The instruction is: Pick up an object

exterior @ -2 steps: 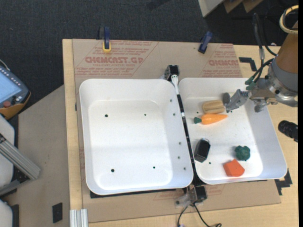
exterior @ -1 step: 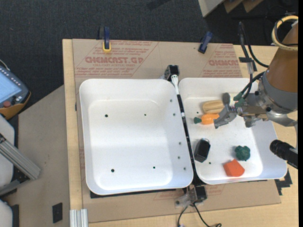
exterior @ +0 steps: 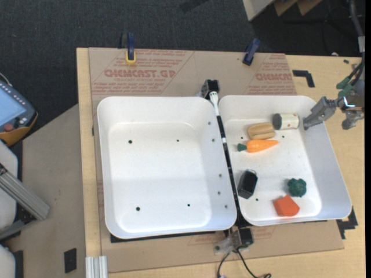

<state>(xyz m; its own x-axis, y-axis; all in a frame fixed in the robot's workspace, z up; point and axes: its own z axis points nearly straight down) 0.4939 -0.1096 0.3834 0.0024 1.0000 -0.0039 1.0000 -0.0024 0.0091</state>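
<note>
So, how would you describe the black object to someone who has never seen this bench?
Look in the right bin, along its left wall. Below the carrot lies a small black block, the only black thing among the items there.

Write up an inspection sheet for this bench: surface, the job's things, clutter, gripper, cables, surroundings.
Surface: brown board bearing two white bins side by side; left bin, right bin.
Job's things: all in the right bin: carrot, tan roll, small cylinder, black block, green lump, orange-red block.
Clutter: two blue clamps at the board's far edge; black clips at the seam between the bins.
Gripper: gripper over the right bin's far right rim, nothing between it and the items.
Cables: one cable trailing off the near edge.
Surroundings: dark carpet; blue-screened device at left.
</note>
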